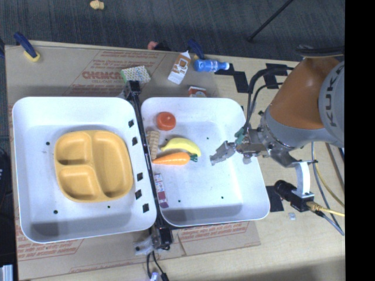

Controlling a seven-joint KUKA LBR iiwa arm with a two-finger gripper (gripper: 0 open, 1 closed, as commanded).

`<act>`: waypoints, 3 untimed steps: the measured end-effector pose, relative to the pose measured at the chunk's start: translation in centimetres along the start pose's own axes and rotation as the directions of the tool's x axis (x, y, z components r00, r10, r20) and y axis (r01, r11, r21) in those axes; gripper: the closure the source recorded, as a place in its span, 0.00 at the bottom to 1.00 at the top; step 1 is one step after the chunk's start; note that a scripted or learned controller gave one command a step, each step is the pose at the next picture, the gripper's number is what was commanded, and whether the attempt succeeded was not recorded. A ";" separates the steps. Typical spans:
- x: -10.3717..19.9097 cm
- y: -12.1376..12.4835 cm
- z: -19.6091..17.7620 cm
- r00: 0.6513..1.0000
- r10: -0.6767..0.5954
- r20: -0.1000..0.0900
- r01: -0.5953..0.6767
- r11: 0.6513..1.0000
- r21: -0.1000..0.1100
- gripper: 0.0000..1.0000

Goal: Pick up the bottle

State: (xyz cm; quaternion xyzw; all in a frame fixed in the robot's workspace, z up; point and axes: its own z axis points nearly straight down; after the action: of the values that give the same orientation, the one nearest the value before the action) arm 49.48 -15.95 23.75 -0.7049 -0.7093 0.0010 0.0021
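Note:
A small blue bottle [208, 66] lies on its side on the cardboard bench behind the right bin [234, 206], outside it. My gripper [222, 153] hangs over the right half of that bin, well in front of the bottle and apart from it. It reaches in from the grey arm with the orange band [304, 101] at the right. Nothing shows at the gripper's tip. The nearest objects, a banana [183, 146] and a carrot [171, 159], lie just to its left.
The right bin also holds a red-orange round fruit [166, 120] and a beige cone [153, 141] by its left wall. A yellow divided plate [94, 164] sits in the left bin [29, 215]. Small cartons [179, 68] and a patterned block [135, 73] lie behind the bins.

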 end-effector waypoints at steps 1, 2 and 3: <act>0.0 0.0 -1.0 1.000 -0.005 -0.001 0.005 1.000 0.002 1.00; 1.4 -1.9 3.4 0.989 0.146 0.000 -0.146 0.989 0.001 1.00; -0.1 -1.9 3.2 0.793 0.609 -0.001 -0.609 0.793 0.000 1.00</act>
State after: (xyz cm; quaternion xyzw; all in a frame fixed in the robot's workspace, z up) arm 47.58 -16.06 20.57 -0.8956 -0.4449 0.0012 0.0017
